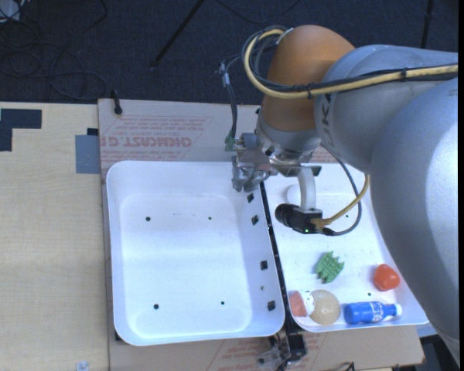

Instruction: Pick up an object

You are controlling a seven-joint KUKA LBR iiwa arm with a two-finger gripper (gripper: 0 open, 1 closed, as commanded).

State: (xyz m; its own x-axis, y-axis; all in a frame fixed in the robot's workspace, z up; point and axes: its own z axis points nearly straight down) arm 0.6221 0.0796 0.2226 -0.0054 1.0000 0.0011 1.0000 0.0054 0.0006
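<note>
The right bin (354,234) holds several small objects near its front edge: a green ridged toy (329,267), an orange-red ball (386,277), a blue bottle (371,312) lying on its side, a beige ball (324,307) and a small orange piece (296,303) beside it. My gripper (274,180) hangs under the orange band, over the far end of the divider between the two bins. It is well behind the objects, and I see nothing held in it. A black part (297,217) with a yellow cable sits just below the wrist.
The left bin (113,207) lies to the left of the gripper. Cardboard (170,134) sits under both bins, on a wooden bench (39,238). The grey arm covers the view's right side.
</note>
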